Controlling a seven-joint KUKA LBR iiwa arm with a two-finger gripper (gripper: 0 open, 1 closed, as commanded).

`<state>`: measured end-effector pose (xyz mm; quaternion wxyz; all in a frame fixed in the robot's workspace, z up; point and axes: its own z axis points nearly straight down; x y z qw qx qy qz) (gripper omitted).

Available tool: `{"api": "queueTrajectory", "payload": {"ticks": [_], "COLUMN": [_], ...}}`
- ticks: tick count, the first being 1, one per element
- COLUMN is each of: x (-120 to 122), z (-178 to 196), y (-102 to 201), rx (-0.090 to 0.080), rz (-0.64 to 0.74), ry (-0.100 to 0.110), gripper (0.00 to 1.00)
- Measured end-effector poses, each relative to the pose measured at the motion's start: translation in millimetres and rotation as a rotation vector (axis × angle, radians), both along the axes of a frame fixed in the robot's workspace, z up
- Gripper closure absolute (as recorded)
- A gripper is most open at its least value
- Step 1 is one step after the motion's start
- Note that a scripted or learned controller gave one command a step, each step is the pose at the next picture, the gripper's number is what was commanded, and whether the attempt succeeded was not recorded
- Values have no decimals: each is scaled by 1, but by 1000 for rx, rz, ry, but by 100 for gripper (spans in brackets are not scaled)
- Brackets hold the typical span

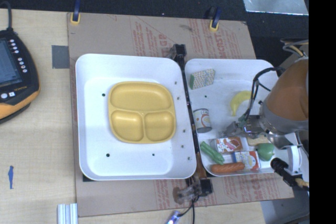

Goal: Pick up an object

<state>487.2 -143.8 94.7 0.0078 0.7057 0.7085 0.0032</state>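
On the bench, the right bin [226,66] is crowded along its front edge; the gripper [247,128], jaw state unclear, risks nudging the small can [202,119] or carton [229,144] aside.

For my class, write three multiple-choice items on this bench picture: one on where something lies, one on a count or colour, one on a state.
1. Where does the yellow plastic divided plate lie?
A. in the left white shallow bin
B. in the right white shallow bin
C. on the bare bench

2. How many compartments does that plate have?
A. two
B. three
C. five

3. How does the small tin can with a pale label sit?
A. balanced on the bin's rim
B. on top of the plate
C. on the right bin's floor, near its left wall

Answers: 1 A, the plate sits in the middle of the left bin. 2 B, one wide section above two smaller ones. 3 C, the can rests beside the wall that divides the bins.
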Motion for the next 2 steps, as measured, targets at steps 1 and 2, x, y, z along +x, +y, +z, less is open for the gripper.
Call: {"api": "queueTrajectory", "payload": {"ticks": [1,2], "x": [34,97], "z": [-1,-2], "y": [-2,-9], "rx": [5,7], "rz": [1,-1], "ry": [14,14], "gripper": [0,0]}}
